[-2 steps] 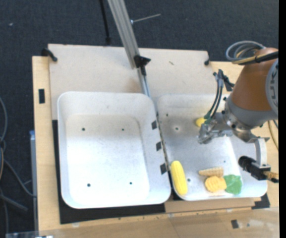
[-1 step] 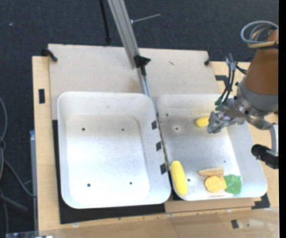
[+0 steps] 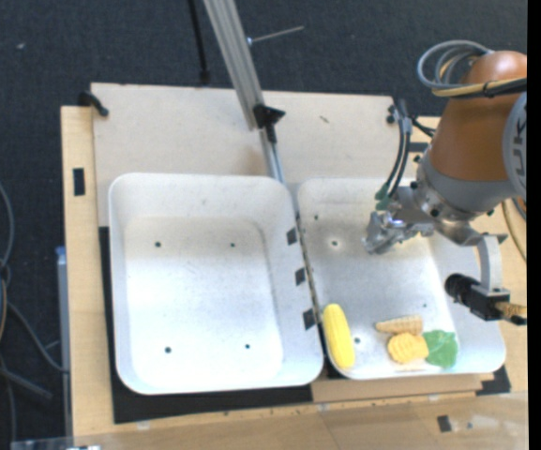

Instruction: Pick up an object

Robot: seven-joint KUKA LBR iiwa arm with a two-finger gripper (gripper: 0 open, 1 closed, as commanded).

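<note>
The gripper (image 3: 383,234) hangs over the right bin (image 3: 364,200); whether its jaws are released or clenched cannot be told. It should descend centred on the yellow corn (image 3: 338,337)

There is one camera, fixed high above the worktop (image 3: 186,129). It looks down at a slant, so the far edge of the worktop lies near the top of the picture and the near edge lies at the bottom. It stands far enough back to take in both white bins whole: the left bin (image 3: 129,251) and the right bin (image 3: 420,270), side by side in the middle. Dark floor (image 3: 26,45) shows beyond the far edge and on the left. The arm (image 3: 476,139) comes in from the right side, and its upper part is cut by the picture border.
</note>
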